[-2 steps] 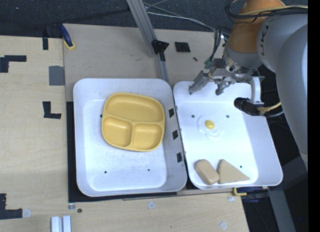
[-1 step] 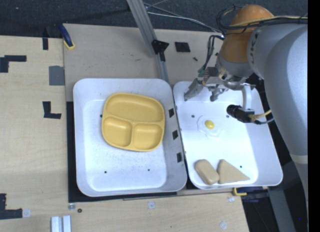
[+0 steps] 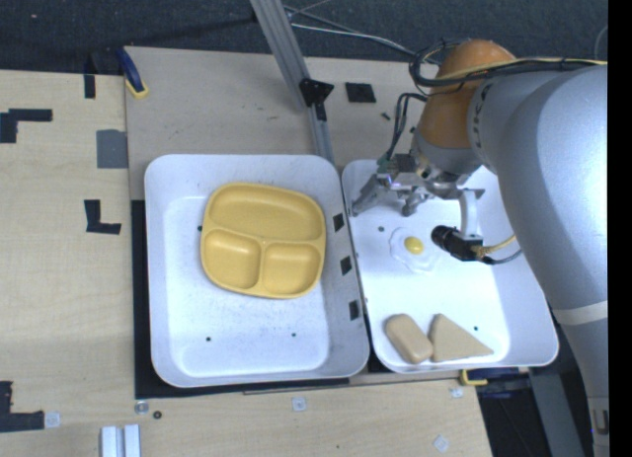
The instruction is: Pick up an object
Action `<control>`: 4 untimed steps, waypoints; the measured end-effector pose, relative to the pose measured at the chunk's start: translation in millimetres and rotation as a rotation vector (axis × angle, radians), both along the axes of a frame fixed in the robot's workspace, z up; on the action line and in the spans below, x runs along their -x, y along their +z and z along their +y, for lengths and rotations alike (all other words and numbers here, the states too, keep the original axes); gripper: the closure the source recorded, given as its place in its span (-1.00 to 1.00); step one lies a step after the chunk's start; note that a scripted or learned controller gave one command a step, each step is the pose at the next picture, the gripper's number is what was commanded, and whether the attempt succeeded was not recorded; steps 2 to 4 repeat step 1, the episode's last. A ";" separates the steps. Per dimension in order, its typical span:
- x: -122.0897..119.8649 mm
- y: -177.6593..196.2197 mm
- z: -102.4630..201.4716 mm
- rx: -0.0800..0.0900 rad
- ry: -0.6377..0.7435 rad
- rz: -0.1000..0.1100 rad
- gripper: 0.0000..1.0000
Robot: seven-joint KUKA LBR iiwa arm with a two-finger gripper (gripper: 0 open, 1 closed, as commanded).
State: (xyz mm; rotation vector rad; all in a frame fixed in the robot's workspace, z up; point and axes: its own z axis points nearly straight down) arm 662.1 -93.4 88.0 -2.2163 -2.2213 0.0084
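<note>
Currently, the gripper point(image 3: 395, 198) is seen low over the right bin point(image 3: 523, 337), its fingers spread apart and nothing clamped. A toy fried egg point(image 3: 414, 247) is found on the bin floor just beside and below the fingertips, apart from them.

smooth yellow plastic tray point(image 3: 264, 239), matt wooden bench point(image 3: 59, 248)

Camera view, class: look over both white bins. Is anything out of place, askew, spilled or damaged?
Nothing looks spilled or damaged. The yellow divided plate lies slightly askew in the left bin. In the right bin sit a fried egg toy, a bread roll and a tan wedge, all apart. The hand hangs above the egg.
</note>
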 end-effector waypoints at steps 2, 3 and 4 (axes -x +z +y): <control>-1.5 13.8 0.5 0.000 0.001 -0.004 1.00; -1.5 13.8 0.5 0.000 0.001 -0.004 1.00; -1.5 13.8 0.5 0.000 0.001 -0.004 1.00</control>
